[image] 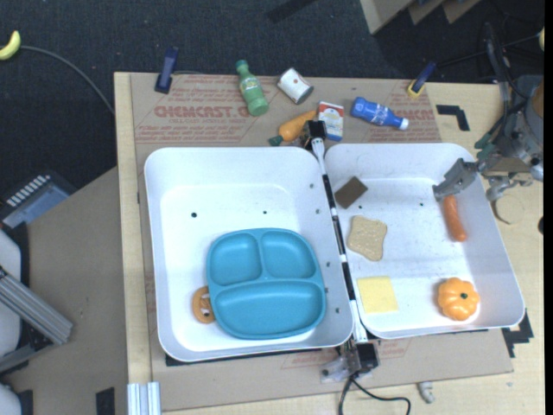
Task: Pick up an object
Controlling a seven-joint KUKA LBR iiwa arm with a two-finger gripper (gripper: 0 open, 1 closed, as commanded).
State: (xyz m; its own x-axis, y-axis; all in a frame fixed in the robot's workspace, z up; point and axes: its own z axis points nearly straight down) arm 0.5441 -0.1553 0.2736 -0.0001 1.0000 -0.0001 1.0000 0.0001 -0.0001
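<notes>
Over the right bin's (505,271) far right corner I see the gripper (474,178), its fingers spread apart with nothing between them, just above an orange carrot-like stick (454,218). Largest in my view is the blue divided plate (263,281) in the left bin (173,232). Then come the yellow cheese square (378,295), bread slice (367,237), small pumpkin (457,298) and brown square (350,192).
</notes>
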